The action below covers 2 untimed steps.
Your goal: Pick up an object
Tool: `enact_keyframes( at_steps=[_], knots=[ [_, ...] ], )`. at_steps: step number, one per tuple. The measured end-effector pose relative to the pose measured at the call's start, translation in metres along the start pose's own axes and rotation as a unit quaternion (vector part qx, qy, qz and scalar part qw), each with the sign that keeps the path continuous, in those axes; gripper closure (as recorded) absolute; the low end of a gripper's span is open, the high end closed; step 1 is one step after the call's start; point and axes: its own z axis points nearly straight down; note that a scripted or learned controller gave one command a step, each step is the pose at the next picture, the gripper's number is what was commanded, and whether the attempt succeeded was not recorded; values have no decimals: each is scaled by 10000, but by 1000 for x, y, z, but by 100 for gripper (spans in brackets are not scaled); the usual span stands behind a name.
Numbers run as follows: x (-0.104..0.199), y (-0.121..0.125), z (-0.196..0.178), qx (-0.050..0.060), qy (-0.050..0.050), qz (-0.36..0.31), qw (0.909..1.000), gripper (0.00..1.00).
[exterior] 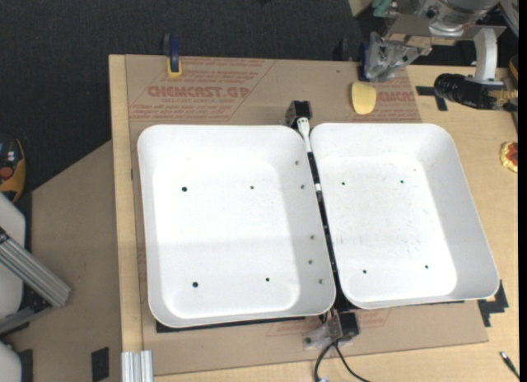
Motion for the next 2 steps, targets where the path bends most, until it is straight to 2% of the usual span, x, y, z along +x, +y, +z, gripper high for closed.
enact_keyframes(
  at_steps=[1,2],
  knots=[
    [81,7,76,76,16,-46,10000,100],
    [60,1,40,20,8,-8,10000,100]
  ],
)
